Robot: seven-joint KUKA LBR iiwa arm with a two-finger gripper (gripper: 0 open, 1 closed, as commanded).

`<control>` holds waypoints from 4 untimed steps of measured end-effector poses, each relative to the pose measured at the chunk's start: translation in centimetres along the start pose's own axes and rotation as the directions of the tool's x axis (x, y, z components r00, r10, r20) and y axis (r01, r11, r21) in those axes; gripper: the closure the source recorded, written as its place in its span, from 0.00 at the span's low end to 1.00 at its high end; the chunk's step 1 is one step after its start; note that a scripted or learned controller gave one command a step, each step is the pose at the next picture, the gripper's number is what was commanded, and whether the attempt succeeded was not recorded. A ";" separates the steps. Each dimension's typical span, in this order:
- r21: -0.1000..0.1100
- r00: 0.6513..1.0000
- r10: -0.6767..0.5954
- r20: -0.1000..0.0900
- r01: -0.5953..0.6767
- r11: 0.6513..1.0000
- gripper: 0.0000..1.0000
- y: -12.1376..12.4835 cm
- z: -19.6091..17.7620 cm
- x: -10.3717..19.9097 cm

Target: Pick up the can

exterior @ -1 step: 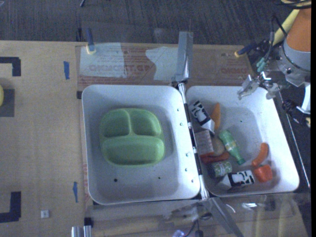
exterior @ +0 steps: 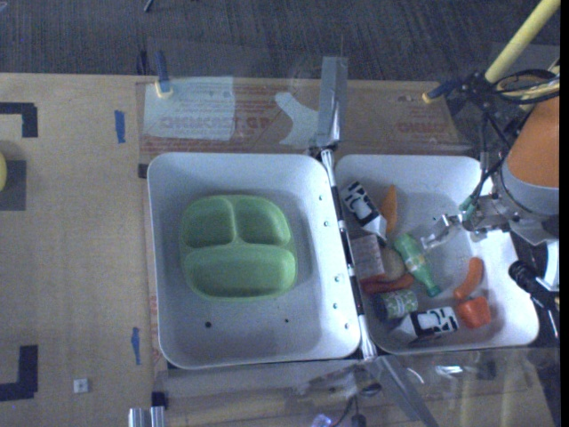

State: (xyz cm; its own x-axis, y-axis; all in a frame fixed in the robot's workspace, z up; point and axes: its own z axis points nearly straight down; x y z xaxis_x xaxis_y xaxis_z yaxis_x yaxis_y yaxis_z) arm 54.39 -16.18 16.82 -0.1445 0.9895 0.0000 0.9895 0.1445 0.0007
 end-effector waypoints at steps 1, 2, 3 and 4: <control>-0.021 0.999 -0.035 0.011 0.035 0.999 0.00 3.0 6.2 -1.5; -0.026 0.999 -0.032 0.014 0.032 0.999 1.00 3.1 5.1 -1.7; -0.004 0.993 -0.116 0.003 0.117 0.993 1.00 8.8 -10.3 1.1; -0.003 0.999 0.043 0.002 -0.043 0.999 1.00 13.3 -20.0 5.6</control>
